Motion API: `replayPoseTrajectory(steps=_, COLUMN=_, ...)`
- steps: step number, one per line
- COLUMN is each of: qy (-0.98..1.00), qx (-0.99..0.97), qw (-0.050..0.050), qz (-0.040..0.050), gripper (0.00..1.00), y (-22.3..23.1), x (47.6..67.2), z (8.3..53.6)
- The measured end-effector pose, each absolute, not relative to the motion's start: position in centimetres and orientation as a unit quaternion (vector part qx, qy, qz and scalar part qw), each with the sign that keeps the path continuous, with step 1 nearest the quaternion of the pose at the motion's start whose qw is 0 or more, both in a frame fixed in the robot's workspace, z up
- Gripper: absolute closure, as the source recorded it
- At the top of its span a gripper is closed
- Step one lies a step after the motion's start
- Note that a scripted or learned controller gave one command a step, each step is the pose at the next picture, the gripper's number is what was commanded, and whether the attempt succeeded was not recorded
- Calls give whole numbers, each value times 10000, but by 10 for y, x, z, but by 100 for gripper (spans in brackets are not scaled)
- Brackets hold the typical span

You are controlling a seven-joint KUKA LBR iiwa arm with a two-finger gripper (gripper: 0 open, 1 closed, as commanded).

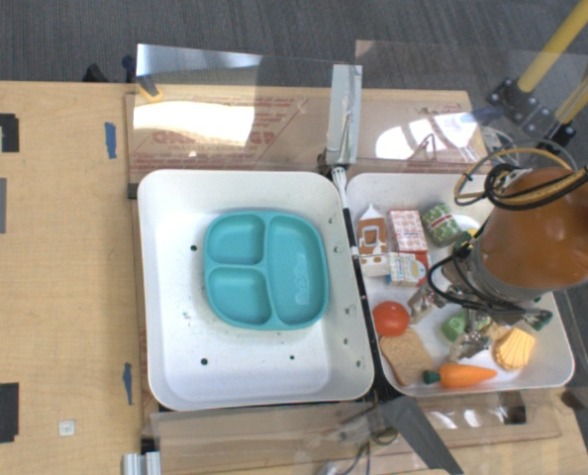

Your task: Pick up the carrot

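The carrot (465, 374), orange with a green top at its left end, lies near the front edge of the right bin (563, 366). Just above and behind it the arm's orange wrist band (532, 240) covers the bin's right half. My gripper (469, 327) hangs below that band among the toy foods, a short way above the carrot. Its fingers are hidden among cables and items.
The right bin also holds a red tomato (391, 317), a bread slice (406, 355), a yellow corn piece (515, 347), small boxes (405, 231) and green items (439, 223). In the left bin (165, 265) sits a teal divided plate (267, 269).
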State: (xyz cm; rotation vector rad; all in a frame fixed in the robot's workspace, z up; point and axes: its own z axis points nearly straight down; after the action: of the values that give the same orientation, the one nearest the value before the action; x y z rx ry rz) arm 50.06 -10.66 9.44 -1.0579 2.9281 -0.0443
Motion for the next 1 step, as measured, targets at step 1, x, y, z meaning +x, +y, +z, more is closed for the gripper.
replayPoseTrajectory(steps=1, qy=8862, qx=-4631, qw=108, qz=-60, gripper=0, y=-96, x=495, z=102)
